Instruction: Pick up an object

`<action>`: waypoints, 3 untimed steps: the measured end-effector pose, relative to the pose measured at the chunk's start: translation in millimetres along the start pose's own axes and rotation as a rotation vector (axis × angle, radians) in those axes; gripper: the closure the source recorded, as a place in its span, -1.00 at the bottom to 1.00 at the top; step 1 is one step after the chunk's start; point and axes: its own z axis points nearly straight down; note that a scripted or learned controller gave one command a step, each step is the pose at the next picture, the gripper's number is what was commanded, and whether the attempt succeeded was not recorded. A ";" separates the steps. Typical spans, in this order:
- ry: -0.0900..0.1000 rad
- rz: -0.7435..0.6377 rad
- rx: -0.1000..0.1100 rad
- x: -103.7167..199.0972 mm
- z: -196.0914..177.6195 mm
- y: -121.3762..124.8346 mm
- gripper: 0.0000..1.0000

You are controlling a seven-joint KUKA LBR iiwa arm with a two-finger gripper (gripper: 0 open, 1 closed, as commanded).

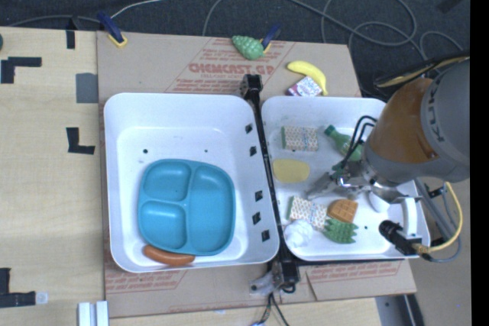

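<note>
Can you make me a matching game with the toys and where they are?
Things:
1. blue plate
2. banana
3. hot dog
4. waffle

Places:
A. on the cardboard behind the bins
B. right bin, near the gripper
C. middle of the left bin
D. left bin, front edge, beside the plate

Pairs: 1-C, 2-A, 3-D, 4-B

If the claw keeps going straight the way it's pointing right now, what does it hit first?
The claw points toward the view's left, low over the right bin. First in line looks like the pale yellow disc lying just ahead. Depth is unclear from above, so it might pass over it.
</note>
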 end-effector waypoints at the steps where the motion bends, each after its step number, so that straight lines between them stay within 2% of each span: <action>1: 0.004 -0.004 0.005 39.9 -9.4 53.8 -1.00; 2: 0.002 -0.003 0.002 50.7 1.1 103.3 -1.00; 3: 0.004 -0.003 0.006 19.6 2.0 135.4 -1.00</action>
